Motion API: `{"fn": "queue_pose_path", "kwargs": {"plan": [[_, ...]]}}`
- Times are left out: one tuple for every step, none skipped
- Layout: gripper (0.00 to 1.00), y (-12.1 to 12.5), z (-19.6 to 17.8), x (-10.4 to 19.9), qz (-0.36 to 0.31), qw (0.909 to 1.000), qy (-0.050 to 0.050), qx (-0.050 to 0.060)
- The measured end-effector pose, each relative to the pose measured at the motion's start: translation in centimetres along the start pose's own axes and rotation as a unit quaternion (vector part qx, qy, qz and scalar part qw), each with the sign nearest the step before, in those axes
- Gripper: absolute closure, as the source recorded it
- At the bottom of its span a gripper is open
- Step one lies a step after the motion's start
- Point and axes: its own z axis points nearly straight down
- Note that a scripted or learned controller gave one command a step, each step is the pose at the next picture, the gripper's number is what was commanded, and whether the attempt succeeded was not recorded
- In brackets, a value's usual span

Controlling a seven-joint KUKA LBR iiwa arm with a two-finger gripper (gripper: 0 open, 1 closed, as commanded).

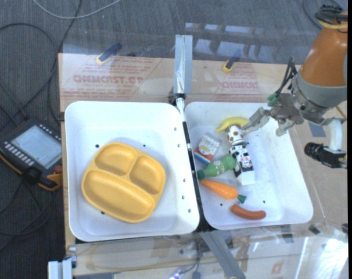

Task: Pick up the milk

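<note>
Plastic, smooth and mostly glossy

Yellow tray (124,182) looks like smooth, faintly shiny plastic; both white bins (83,121) smooth plastic; the bench (112,83) a matt, pale wood-like board; the milk (241,156) carton glossy.

Arm (324,63) at right edge of frame: bulbous orange band, grey wrist ring under it. Dark cables down its left side. Gripper (269,121): two slim grey metal fingers, green spot at the base.
</note>
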Motion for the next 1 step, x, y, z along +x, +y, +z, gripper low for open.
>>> {"fn": "queue_pose_path", "kwargs": {"plan": [[0.00,2.53,14.72,2.45,0.019,0.9998,-0.003,-0.010]]}}
